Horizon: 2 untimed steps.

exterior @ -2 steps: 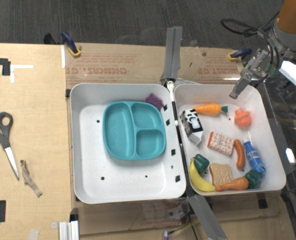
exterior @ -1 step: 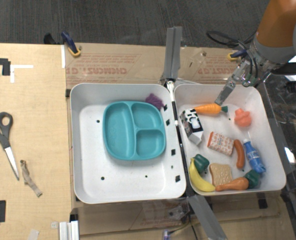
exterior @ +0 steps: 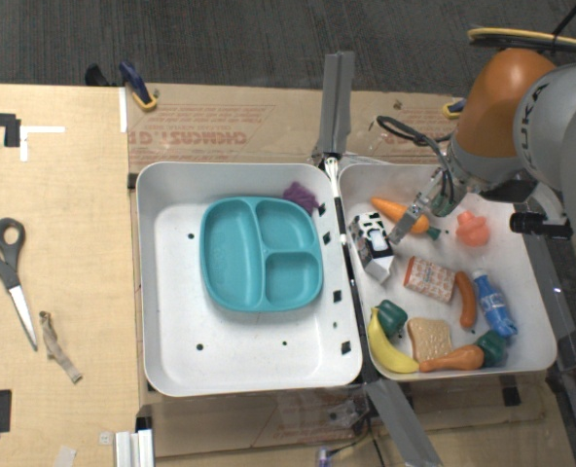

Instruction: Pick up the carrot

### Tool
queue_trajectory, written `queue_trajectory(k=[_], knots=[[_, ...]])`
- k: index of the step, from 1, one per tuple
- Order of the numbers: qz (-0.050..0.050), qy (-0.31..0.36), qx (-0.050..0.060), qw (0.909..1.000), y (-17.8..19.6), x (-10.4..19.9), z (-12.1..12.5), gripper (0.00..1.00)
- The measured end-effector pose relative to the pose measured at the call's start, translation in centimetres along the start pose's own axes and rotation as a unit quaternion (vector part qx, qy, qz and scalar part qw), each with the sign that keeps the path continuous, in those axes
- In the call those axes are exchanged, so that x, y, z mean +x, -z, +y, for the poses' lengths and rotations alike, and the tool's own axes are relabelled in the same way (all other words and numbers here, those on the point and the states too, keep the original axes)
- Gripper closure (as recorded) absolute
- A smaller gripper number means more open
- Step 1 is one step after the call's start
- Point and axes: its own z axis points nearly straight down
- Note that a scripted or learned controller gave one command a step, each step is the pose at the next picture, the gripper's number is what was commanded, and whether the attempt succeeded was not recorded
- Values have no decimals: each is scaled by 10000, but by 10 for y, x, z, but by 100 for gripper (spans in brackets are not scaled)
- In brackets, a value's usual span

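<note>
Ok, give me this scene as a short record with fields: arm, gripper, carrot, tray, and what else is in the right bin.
arm: reaches in from the right over the right bin
gripper: at the carrot, low in the bin
carrot: upper left of the right bin, lying flat
tray: teal, in the left bin
also in right bin: banana, bread slice, blue bottle

Beyond your end effector (exterior: 406,224) lies dark grey carpet (exterior: 220,22). Well to its left, the pale wooden table (exterior: 54,261) carries scissors (exterior: 6,270) and black tape marks (exterior: 1,129).
</note>
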Motion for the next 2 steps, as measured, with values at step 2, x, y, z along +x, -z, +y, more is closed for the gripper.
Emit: queue_trajectory(k=[2], knots=[[5,-325,-1,9995,128,32,30,100]])
